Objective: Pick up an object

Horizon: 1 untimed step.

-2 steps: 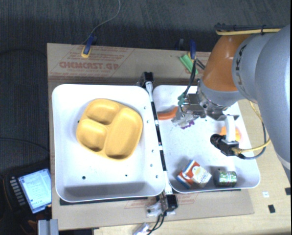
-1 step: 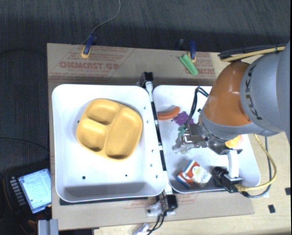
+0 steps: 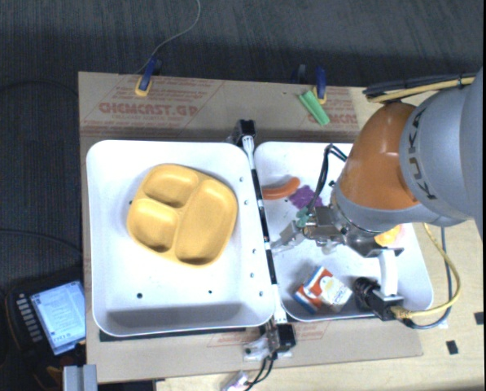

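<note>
The gripper (image 3: 295, 233) hangs low inside the right bin (image 3: 422, 255), its metal fingers pointing toward the divider between the bins. Whether anything sits between them cannot be told; the arm's orange band (image 3: 377, 169) and grey wrist cover much of the bin.

Just above the gripper lies a small purple object (image 3: 304, 195), soft-edged and matte, with an orange, sausage-shaped piece (image 3: 279, 187) beside it, farther from the arm. Below the gripper, near the bin's front wall, rests a small carton (image 3: 324, 290), boxy, with glossy red, white and blue print.

Well to the gripper's far side, in the left bin (image 3: 112, 300), sits a yellow sectioned tray (image 3: 182, 213), smooth plastic with three rounded compartments. Both bins are shallow, white and smooth, on a cardboard sheet (image 3: 153, 108).
</note>
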Tool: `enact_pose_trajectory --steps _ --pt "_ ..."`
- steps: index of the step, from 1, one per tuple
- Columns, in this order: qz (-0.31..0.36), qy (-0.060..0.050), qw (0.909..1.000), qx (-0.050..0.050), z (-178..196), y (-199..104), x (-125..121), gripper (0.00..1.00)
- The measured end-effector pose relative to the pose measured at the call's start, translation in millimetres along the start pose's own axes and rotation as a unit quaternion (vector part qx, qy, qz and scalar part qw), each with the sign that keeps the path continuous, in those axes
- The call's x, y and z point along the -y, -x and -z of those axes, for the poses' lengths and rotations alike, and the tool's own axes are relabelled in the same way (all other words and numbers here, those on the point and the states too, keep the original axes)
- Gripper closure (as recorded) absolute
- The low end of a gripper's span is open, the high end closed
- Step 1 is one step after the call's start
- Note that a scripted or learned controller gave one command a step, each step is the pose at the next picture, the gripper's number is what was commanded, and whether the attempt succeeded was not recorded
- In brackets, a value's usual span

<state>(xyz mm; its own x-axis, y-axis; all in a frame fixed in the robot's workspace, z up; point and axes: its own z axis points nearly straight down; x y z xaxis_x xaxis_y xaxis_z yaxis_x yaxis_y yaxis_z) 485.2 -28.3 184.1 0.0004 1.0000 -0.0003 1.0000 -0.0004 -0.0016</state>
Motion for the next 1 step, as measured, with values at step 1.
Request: enact_pose_trajectory --steps 1 --pt "0.0 0.003 1.0 0.0 -96.6 76.2 -0.4 0.0"
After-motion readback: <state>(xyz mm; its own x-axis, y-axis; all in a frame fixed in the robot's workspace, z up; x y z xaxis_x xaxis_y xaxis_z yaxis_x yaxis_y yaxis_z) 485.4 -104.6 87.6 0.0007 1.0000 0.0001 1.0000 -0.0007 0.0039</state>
